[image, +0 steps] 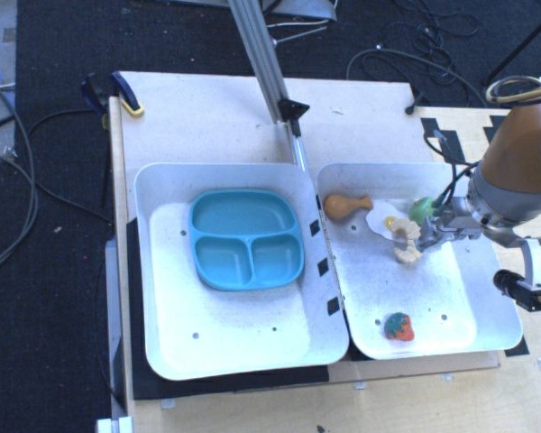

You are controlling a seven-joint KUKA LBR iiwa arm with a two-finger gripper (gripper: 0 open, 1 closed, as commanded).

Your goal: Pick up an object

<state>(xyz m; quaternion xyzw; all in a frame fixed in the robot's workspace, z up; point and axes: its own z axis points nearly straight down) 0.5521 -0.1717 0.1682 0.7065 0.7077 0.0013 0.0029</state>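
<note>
White right bin (451, 318): gripper (426, 231) low over cluster of pale toy food (404, 242) by green piece (421, 209). Finger gap hidden, cannot tell. Step: reaching to grasp. Next: close squarely, lift straight.

Blue divided tray (247, 239) in left white bin (162, 332), metal pole (263, 52) slanting over bench (198, 115)

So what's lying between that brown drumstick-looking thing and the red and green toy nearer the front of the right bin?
Nothing: the camera view shows bare white bin floor between the brown drumstick and the red and green toy.
</note>
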